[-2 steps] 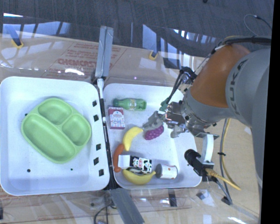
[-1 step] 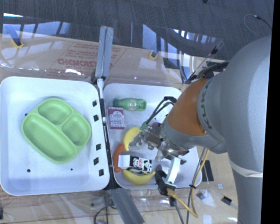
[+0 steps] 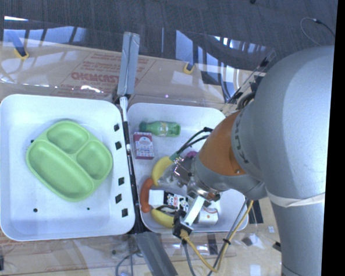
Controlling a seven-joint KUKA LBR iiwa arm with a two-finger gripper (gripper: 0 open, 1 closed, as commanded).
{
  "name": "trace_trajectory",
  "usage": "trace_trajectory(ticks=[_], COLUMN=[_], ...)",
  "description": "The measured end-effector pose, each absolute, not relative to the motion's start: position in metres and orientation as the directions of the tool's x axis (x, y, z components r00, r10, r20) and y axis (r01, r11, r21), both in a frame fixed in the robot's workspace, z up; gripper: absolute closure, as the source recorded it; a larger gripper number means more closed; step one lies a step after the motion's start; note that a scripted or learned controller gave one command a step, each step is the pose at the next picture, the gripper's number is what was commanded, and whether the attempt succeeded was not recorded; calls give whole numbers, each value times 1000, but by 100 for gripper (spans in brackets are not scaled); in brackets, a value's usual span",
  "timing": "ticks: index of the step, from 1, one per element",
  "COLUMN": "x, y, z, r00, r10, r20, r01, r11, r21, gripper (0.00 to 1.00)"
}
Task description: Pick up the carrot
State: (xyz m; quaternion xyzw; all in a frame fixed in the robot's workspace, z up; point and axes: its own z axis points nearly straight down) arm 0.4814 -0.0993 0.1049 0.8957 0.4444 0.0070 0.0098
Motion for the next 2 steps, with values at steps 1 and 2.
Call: trace_trajectory(ticks=[1,2], x=[476,531], y=[-158,-139], z=[147,90], r00=[471,586], r10=[882,810], r20=[0,-1], r01=[882,810], r11=[-471,-586], r21=[-4,-6], gripper=[0,0])
